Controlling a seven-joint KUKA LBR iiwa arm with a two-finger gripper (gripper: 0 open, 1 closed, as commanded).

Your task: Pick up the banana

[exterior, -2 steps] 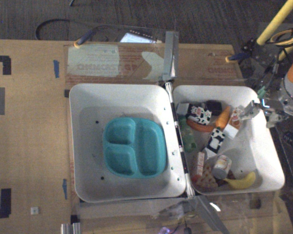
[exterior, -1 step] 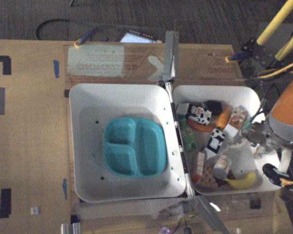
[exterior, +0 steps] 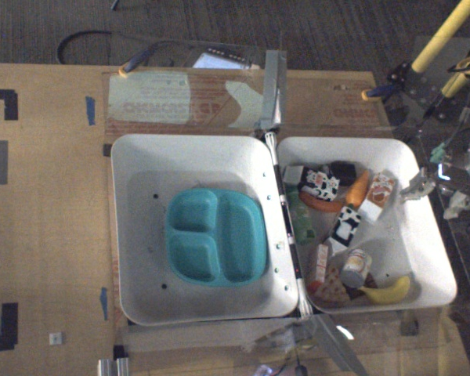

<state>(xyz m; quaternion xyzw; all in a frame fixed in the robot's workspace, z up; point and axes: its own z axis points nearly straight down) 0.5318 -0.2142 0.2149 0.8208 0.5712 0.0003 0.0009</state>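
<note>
The yellow banana (exterior: 389, 290) lies in the near right corner of the right bin (exterior: 432, 237), curved along the front wall, next to a small tin can (exterior: 356, 266). My gripper (exterior: 421, 184) hangs at the right bin's right rim, well behind the banana and apart from it. It is small and partly lost against the clutter at the view's right edge. Nothing is seen held in it.
The right bin also holds two cow-patterned boxes (exterior: 319, 182), an orange carrot-like piece (exterior: 358, 187), a red-and-white carton (exterior: 379, 192) and small packets (exterior: 323, 265). A teal divided tray (exterior: 216, 237) sits in the left bin (exterior: 133, 171). Yellow clamps (exterior: 446, 30) stand at the back right.
</note>
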